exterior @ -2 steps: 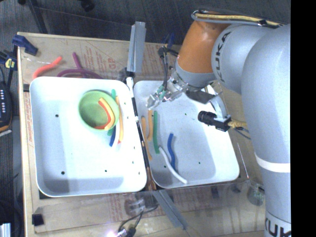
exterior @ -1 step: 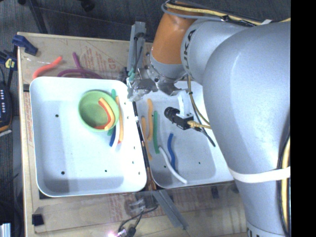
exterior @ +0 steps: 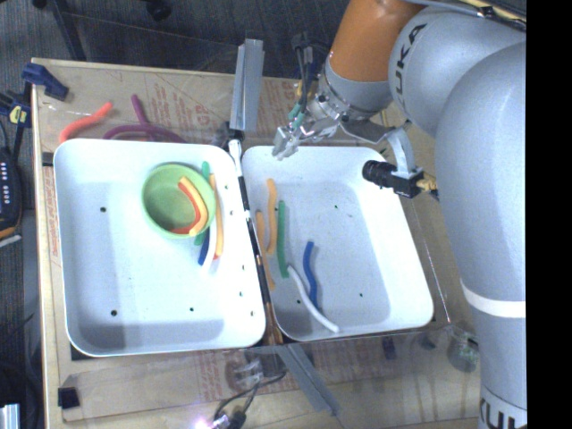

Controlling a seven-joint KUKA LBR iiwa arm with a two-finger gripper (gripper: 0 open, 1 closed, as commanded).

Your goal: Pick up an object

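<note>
The metal two-finger end effector [exterior: 288,141] hangs at the right shallow white bin's [exterior: 393,239] far rim, nothing visibly held, finger spread unclear; the long green flexible strip [exterior: 281,238] lies nearer the camera, running lengthwise away from it

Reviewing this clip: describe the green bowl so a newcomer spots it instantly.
Start at the left bin, the one farther from the arm. In its upper middle sits the green bowl, round and pale green, unlike the thin coloured strips beside it.

Tan surface [exterior: 134,88] bearing two white bins, left [exterior: 80,239] and right [exterior: 393,266], side by side; orange [exterior: 85,121] and purple [exterior: 143,130] strips behind the left bin.
</note>
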